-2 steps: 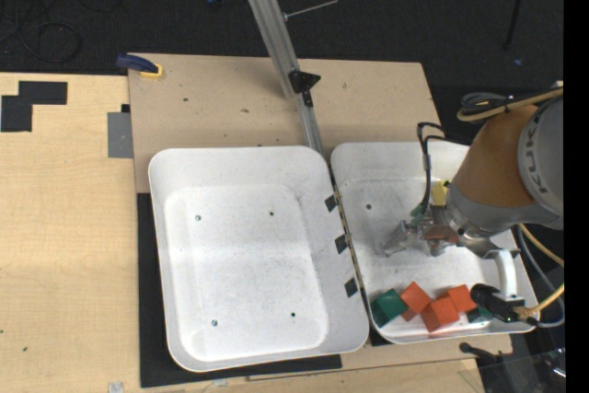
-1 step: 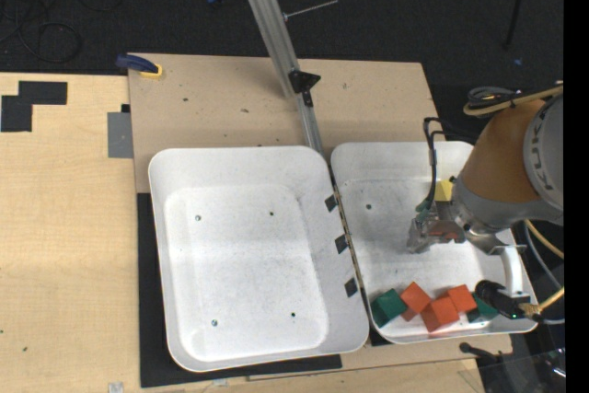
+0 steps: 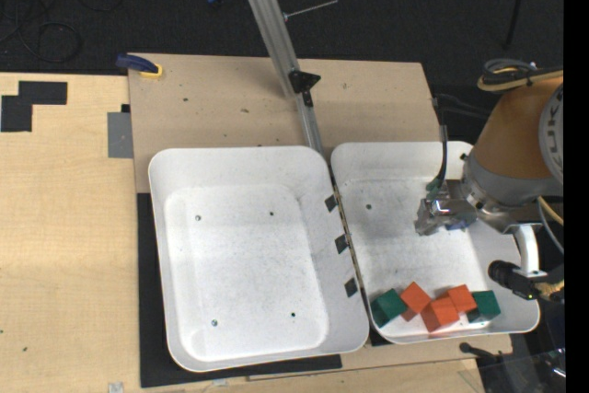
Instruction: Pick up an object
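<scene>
So the gripper (image 3: pixel 433 218) hangs over the right bin (image 3: pixel 391 189); can't tell how its fingers are set. Orange blocks (image 3: pixel 440 308) and green blocks (image 3: pixel 389 305) huddle well below the fingers, their row running left-right along the bin's near edge.

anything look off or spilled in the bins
Nothing spilled or damaged. The orange and green blocks are all bunched in the near corner of the right bin, while the claw hangs above bare floor farther back.
</scene>
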Controlling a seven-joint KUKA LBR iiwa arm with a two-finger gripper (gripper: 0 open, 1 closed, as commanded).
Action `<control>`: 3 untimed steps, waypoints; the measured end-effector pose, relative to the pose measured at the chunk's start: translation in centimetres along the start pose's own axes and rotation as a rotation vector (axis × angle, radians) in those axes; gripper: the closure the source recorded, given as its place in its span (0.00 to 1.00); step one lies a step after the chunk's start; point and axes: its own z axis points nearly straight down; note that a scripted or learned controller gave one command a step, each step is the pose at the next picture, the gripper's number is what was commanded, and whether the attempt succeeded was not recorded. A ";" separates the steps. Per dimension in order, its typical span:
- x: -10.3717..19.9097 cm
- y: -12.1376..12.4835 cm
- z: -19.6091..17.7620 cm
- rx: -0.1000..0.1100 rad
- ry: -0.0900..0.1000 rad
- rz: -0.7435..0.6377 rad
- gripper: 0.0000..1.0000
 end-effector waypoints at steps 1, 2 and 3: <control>-1.1 -0.3 -5.4 0.000 -0.001 0.002 1.00; -1.2 -0.4 -11.7 -0.002 -0.001 0.000 1.00; 4.5 -0.2 -10.6 0.006 0.003 -0.003 1.00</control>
